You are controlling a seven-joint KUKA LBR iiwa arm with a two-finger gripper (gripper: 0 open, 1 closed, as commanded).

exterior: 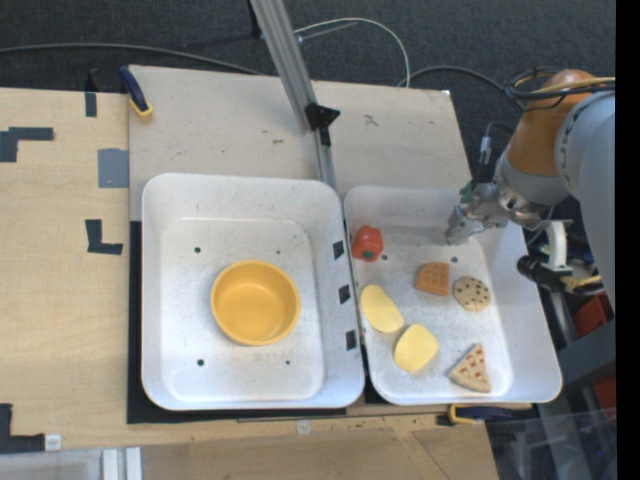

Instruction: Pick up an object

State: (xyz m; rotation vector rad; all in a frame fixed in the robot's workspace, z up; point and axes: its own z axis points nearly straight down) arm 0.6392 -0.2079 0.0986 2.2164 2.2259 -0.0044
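The tool (pixel 462 226) hangs low over the upper right part of the right bin (pixel 530 368); whether it is spread or closed I cannot tell. Nearest below it lies a brown bread-like piece (pixel 433 279), with a round cookie (pixel 471 293) just beside that. Both look like light, rigid toy food, probably smooth, best pinched across the narrow width. Farther off sit a red pepper (pixel 367 242), two yellow pieces (pixel 381 309), and a pizza wedge (pixel 470 368).

A metal pole (pixel 290 53) and black cables (pixel 150 56) cross the bench (pixel 230 118).
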